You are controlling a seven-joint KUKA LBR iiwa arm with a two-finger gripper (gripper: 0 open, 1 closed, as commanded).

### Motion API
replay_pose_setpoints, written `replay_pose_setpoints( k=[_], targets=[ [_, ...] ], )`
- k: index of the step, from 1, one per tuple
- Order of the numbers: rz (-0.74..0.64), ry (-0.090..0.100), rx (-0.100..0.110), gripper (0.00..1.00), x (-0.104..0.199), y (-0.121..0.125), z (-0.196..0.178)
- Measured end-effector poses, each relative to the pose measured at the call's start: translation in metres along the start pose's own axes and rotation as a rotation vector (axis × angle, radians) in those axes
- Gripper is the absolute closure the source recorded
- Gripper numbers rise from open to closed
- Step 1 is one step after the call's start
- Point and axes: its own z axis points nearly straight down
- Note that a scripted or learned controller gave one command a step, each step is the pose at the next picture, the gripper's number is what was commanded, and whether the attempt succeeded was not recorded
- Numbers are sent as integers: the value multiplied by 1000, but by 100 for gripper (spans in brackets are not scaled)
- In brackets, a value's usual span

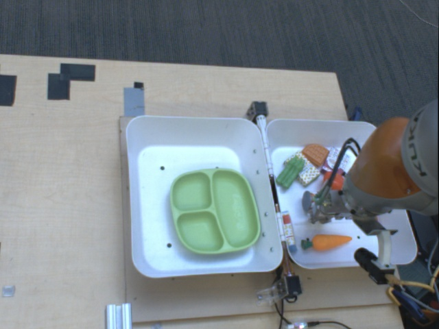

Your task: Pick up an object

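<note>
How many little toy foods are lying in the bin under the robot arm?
4 that I can make out: an orange carrot near the front, a green piece, a speckled pale piece beside it, and an orange-brown piece behind. The arm may hide more.

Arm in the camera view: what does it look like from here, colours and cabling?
The arm is grey with a broad orange band above the wrist. A black cable loops beside the band. The hand is dark grey metal, blocky and blurred. A white bracket with a black tip sticks out below.
</note>
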Motion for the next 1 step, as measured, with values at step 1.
replay_pose_setpoints(
  k=[1],
  targets=[
    [0, 0, 0, 0, 0, 0, 0]
  ],
)
